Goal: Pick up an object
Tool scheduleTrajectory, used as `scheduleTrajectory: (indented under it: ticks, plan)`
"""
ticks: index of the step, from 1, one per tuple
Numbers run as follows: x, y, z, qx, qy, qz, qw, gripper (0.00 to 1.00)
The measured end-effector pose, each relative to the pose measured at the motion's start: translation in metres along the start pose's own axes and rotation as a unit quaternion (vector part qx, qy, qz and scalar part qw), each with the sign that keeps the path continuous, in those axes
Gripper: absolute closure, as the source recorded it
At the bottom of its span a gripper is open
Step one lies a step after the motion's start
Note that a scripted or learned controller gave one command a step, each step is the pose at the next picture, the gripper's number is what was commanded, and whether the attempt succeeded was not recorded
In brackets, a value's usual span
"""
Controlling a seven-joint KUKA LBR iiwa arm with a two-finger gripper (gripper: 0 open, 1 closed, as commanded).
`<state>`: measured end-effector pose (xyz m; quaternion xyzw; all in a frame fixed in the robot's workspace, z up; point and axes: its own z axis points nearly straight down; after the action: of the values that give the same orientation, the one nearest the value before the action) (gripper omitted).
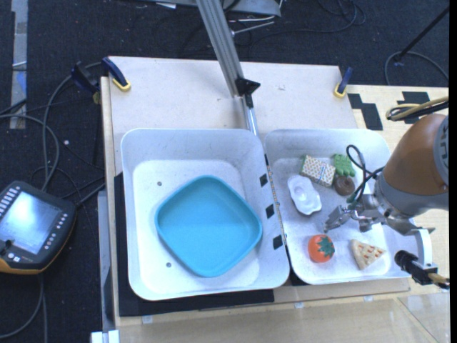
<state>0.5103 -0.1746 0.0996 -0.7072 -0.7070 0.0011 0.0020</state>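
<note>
**Two bins, one gripper low over the right-hand clutter**

Camera view: You see the gripper [341,219] down in the right bin [371,143], its fingers slightly parted and nothing between them. Just beside it lie a glossy white dish [305,196], a round orange-red tomato [321,248] and a tan wedge of cheese [366,254]. Farther back sit a speckled sponge block [317,169], a brown lump [345,185] and a bumpy green toy [343,164]. The left bin [143,148] holds a smooth blue tray [208,225]. Expect risk: the smooth dish and rounded tomato may squirt aside, since closing fingers could nudge neighbours.
</note>
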Motion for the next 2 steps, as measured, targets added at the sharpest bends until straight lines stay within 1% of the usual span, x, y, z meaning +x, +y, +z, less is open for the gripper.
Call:
scheduleTrajectory:
  ticks: [1, 2]
  plan:
    - [0.0, 0.001, -0.012, -0.002, -0.001, 0.0, 1.0, 1.0]
    - [-0.005, 0.0, -0.055, -0.004, -0.001, 0.0, 1.0, 1.0]
